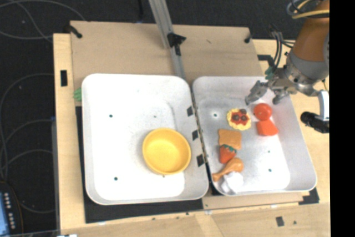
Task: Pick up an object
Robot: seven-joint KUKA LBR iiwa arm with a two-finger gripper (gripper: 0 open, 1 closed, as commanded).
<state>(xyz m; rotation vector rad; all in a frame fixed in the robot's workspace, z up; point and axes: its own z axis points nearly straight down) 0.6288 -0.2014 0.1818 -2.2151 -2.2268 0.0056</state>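
Observation:
My gripper (267, 94) hovers over the upper part of the right bin (288, 175), fingers spread open with nothing between them. Just below it sit a red tomato-like piece (263, 111) and an orange-red block (267, 128). To their left lies a small round pizza toy (238, 118). Lower down are a tan toast slice (229, 138), a red-orange carrot-like piece (226, 153), a chicken drumstick toy (230, 167) and a white object (233, 181).
A yellow bowl (166, 151) sits in the left bin (111, 102). A metal pole (158, 5) slants up from between the bins at the back. The bins' raised walls meet in the middle.

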